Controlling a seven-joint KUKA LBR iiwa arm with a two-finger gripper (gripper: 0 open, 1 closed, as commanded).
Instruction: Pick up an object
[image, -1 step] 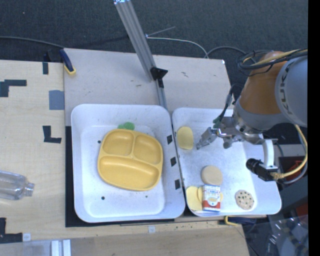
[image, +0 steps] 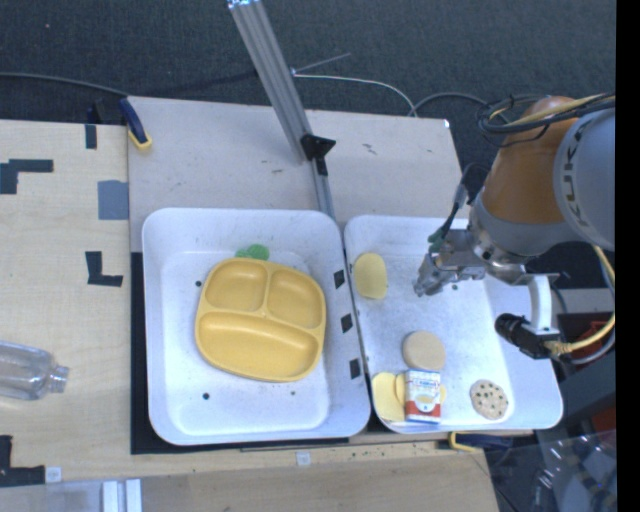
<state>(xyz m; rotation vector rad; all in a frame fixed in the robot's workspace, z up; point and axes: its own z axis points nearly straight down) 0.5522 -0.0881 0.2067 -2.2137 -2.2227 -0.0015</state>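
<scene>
My end effector (image: 432, 283) hovers over right bin (image: 520, 400), near yellow lemon-shaped piece (image: 370, 275); whether closed or apart, cannot tell.

On your left, a clear plastic bottle (image: 25, 372) lies on its side on the pale wooden bench (image: 60, 310), well apart from the two white bins. The left bin (image: 150, 300) and right bin (image: 455, 325) sit touching, side by side. Dark tape marks (image: 28, 172) and a grey square patch (image: 113, 198) dot the bench's far left. You can see a blue and yellow clamp (image: 135, 125) at the far left corner of the grey board (image: 220, 160). A slanted metal pole (image: 275, 75) ends in a black bracket (image: 318, 147) at the bins' far edge. A thin pale cable (image: 380, 88) curls over dark carpet (image: 450, 40).
</scene>
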